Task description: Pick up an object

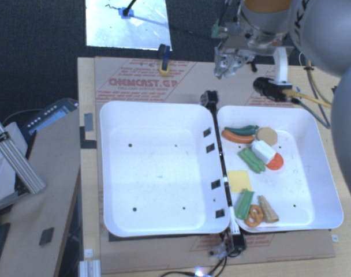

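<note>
Overhead slanted view of the worktop (89, 172) with two shallow white bins side by side on a cardboard sheet (141, 79). The arm (331, 22), grey with an orange band, enters from the right and carries the tool (226, 68) above the sheet, beyond the far rim of the right bin (320, 172) and well apart from its contents. Whether the tool is open or closed cannot be told at this angle; nothing is seen between its tips.

The objects lie in the left half of the right bin. Near the far side: a hot dog (238, 136), with a green pepper (245, 130) just behind it and a tan disc (267, 135) to its right. Below these, a white block (262, 151) rests against a red-orange piece (275, 162), with a green pod (251, 160) just beside it on the left. A yellow square (239, 181) lies nearer the divider. At the near side sit a green strip (243, 203), a pretzel (254, 215) and a tan wedge (268, 209), close together.

The left bin (158, 166) adjoins the right one along a row of black clips (213, 149).
</note>
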Tool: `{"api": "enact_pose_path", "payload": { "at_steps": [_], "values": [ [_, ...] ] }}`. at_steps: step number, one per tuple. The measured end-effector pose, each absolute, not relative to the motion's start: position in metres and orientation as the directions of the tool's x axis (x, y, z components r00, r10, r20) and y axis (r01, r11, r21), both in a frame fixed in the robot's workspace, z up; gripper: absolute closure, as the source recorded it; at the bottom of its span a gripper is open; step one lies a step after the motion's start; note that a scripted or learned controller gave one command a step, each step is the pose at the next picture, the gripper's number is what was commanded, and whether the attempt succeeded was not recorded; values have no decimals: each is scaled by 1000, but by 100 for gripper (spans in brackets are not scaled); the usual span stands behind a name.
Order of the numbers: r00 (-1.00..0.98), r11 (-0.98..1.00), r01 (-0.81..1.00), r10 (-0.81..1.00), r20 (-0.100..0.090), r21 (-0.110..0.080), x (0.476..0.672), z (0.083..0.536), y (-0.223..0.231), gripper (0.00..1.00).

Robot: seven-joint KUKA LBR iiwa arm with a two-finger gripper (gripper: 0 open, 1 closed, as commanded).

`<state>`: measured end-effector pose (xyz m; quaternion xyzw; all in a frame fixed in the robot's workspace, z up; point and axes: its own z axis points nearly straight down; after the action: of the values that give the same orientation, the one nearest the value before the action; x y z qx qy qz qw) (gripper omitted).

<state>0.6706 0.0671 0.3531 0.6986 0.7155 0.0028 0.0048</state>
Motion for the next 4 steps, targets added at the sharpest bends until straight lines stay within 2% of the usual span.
{"api": "enact_pose_path", "payload": {
  "at_steps": [4],
  "values": [
    [-49,49,999,999,-8,21,673,398,67,100]
  ]
}}
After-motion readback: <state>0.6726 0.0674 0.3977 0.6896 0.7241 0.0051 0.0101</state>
